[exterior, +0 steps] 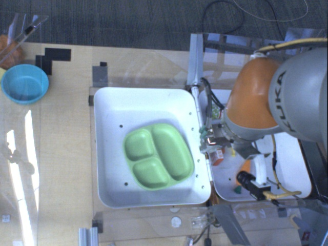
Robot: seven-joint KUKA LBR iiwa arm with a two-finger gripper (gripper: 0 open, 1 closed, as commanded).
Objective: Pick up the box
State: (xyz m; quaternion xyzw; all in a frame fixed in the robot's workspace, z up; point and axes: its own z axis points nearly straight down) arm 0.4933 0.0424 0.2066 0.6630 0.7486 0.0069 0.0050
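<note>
Wooden bench (56, 188) fills the lower frame, dark carpet along the top. I log two white bins: the left bin (110, 132) at centre holds a green three-compartment tray (159, 155). The right bin (300, 173) is largely covered by the arm (302, 96), whose grey housing carries partial lettering I read as "KUK". An orange band (251, 99) sits at centre right. The gripper (212, 142) hangs at the right bin's left edge; finger state I cannot tell. A small red-orange item, possibly the box (217, 158), lies just beneath it; contact unclear. A blue bowl (24, 83) sits at upper left. No other writing legible.
</note>
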